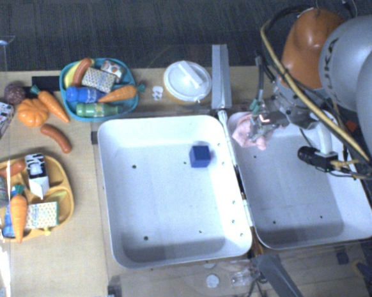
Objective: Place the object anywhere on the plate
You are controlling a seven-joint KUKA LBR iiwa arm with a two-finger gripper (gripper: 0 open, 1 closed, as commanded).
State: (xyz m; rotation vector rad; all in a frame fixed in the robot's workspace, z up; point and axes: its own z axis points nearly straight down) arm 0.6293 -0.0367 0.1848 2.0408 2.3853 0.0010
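Note:
A small blue cube rests on the floor of the left bin, towards its upper right. A pale pink, plate-like thing lies in the far left corner of the right bin. My gripper hangs over the pink thing's right edge, close to it or touching it; the wrist and cables hide the tips. The arm reaches in from the upper right, with its orange band above the wrist.
A round white lidded dish stands behind the bins. A blue bowl and a yellow tray of toy food sit on the bench to the left, with loose carrots and a sausage. A metal divider rises between the bins.

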